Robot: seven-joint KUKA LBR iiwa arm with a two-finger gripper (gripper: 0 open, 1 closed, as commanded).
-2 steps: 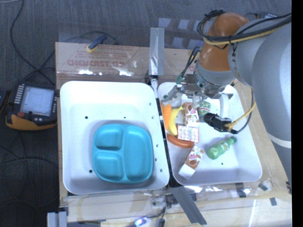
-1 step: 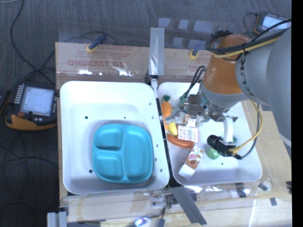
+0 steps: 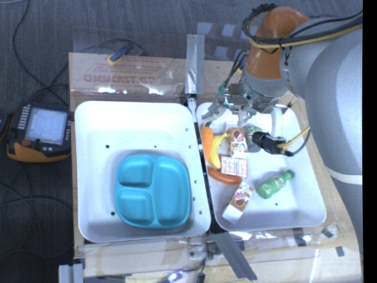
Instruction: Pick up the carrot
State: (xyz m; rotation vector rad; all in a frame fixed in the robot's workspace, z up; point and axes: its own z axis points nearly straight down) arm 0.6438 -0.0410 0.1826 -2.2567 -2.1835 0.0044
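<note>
I see the carrot (image 3: 207, 141) lying in the right bin (image 3: 306, 205), against its left wall near the back, with a yellow banana (image 3: 216, 152) touching its right side and a red sausage (image 3: 224, 176) just in front. My gripper (image 3: 240, 112) hangs over the back of that bin, just beyond the carrot; I cannot tell how it is set. A green bottle (image 3: 274, 184) lies well to the right. The left bin (image 3: 94, 122) holds a blue divided plate (image 3: 153, 191).
</note>
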